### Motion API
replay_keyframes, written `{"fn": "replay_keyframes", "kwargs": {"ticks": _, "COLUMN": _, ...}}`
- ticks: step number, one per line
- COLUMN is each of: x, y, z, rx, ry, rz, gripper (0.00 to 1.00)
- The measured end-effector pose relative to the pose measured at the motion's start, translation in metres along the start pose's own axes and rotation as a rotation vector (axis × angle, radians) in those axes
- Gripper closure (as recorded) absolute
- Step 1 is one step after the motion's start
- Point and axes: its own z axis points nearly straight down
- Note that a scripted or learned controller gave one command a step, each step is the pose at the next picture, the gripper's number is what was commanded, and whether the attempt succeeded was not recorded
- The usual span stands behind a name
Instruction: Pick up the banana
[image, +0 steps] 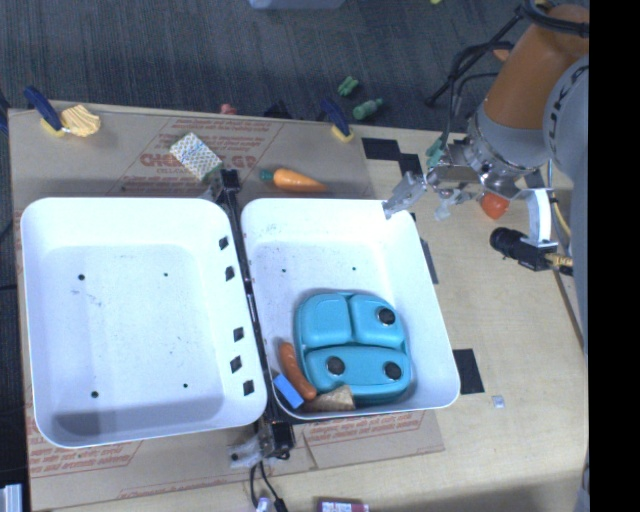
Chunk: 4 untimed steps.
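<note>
Far back-left on the cardboard (120, 170), outside both bins: a blue clamp (42, 105) touching a pale yellow lump (82, 122). This is the only banana-coloured thing, short and rounded, but it is too small to be sure it is the banana. Left bin (30, 300), white. Behind it a checkered scrap (195, 155), and a carrot (296, 181) just behind the right bin (425, 300). In the right bin, front half: a blue compartment tray (352, 345), with an orange stick (294, 368), a blue block (288, 392) and a brown wedge (336, 399) packed against its left and front edge. Second blue clamp (336, 117) at the cardboard's back edge, with green bits (358, 96) on the floor beyond. Gripper (402, 196) over the right bin's back-right corner, well apart from the yellow lump. Can't tell if the claw is spread or closed. Arm (530, 80) at the right.
</note>
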Motion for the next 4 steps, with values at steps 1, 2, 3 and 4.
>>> {"fn": "replay_keyframes", "kwargs": {"ticks": 1, "x": -0.004, "y": -0.071, "z": -0.047, "rx": -0.001, "ry": 0.0, "rz": -0.103, "gripper": 0.0}}
{"fn": "replay_keyframes", "kwargs": {"ticks": 2, "x": 0.02, "y": -0.07, "z": -0.129, "rx": -0.004, "ry": -0.002, "rz": -0.374, "gripper": 0.0}}
{"fn": "replay_keyframes", "kwargs": {"ticks": 3, "x": 0.084, "y": -0.072, "z": -0.192, "rx": -0.004, "ry": -0.001, "rz": -0.167, "gripper": 0.0}}
{"fn": "replay_keyframes", "kwargs": {"ticks": 4, "x": 0.124, "y": -0.072, "z": -0.262, "rx": -0.004, "ry": -0.001, "rz": 0.131, "gripper": 0.0}}
